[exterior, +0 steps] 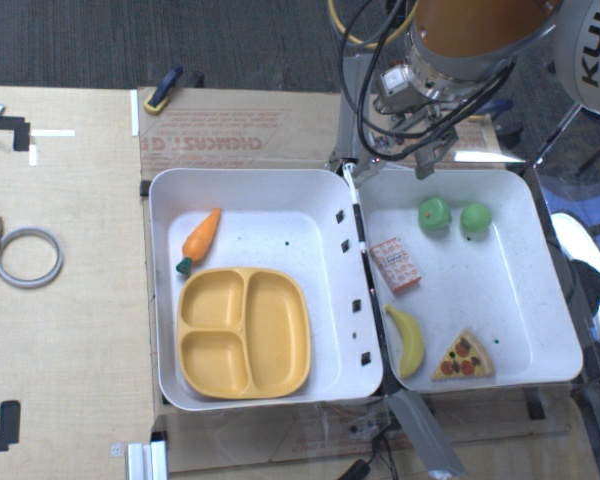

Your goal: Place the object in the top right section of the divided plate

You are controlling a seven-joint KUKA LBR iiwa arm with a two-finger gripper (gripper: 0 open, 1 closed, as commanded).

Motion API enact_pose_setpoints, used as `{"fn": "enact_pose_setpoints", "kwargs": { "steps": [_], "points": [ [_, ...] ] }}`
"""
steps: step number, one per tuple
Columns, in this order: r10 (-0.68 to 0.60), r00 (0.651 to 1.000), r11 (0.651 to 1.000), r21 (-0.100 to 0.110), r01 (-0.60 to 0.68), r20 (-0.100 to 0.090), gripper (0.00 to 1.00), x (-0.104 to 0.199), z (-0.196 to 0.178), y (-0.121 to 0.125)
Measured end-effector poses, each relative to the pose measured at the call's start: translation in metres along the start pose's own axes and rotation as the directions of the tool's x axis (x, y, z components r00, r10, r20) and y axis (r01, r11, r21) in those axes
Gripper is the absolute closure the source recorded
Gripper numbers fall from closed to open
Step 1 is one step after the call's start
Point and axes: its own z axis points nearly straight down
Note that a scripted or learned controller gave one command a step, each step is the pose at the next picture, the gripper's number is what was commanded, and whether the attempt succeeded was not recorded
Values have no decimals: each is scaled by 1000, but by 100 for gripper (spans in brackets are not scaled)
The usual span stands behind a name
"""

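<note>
A grey roll of tape (27, 257) lies flat on the pale wooden bench (70, 368) at the far left, well apart from the bins. In the left shallow white bin (165, 298), an orange toy carrot with a green tip (200, 238) rests at about ten o'clock, tilted, its green end just beside the rim of the yellow three-section divided plate (245, 330), which fills the bin's lower half toward six o'clock. All three sections of the plate show bare yellow.

Across the seam, the right shallow white bin (545, 268) carries five items: a small red-and-white carton (394, 265) near nine o'clock, a yellow toy banana (408, 340) at seven o'clock, a toy pizza slice with red toppings (464, 358) at six o'clock just beside the banana, and two round green toy fruits (435, 215) side by side at twelve o'clock, close together.

Above that bin's far rim, at roughly eleven o'clock, hangs the grey arm's two-finger gripper (400, 158), under a broad orange band (480, 8) and looping black and yellow cables (365, 23). Whether its fingers stand apart or together cannot be told, and nothing is seen between them.
</note>
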Motion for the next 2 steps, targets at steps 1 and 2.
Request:
{"fn": "enact_pose_setpoints", "kwargs": {
  "steps": [1, 2],
  "points": [
    [-267, 964, 964, -1, 267, 1, 0, 83, -45, 10],
    [-513, 858, 858, -2, 513, 2, 0, 151, -46, 30]
  ]
}}
